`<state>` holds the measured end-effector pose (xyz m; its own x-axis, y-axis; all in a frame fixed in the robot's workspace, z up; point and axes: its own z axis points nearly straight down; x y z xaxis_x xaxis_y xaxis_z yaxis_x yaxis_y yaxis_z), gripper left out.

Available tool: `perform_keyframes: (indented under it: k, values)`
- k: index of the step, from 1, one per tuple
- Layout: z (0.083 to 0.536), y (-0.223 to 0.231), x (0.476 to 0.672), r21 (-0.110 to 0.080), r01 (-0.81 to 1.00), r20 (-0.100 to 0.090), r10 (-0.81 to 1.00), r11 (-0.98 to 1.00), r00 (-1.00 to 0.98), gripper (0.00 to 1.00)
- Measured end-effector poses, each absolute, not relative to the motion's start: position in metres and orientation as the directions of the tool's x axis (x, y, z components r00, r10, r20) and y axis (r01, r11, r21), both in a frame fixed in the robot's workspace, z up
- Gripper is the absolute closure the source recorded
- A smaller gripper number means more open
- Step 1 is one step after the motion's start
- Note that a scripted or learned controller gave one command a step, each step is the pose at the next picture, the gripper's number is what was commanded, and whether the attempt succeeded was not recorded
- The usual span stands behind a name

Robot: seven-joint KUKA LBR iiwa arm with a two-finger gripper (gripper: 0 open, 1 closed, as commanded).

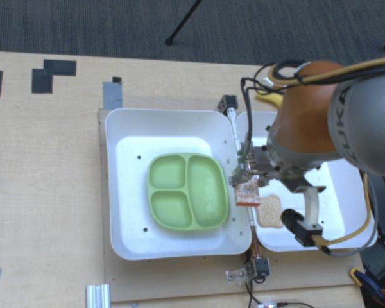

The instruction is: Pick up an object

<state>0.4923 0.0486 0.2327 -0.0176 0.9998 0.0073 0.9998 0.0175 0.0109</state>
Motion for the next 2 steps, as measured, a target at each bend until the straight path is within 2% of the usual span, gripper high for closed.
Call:
perform_keyframes:
  k: [2]
  values:
    - [0.253,0.051,0.494,0.014,0.999,0.011,0.999,0.031,-0.031,1.0]
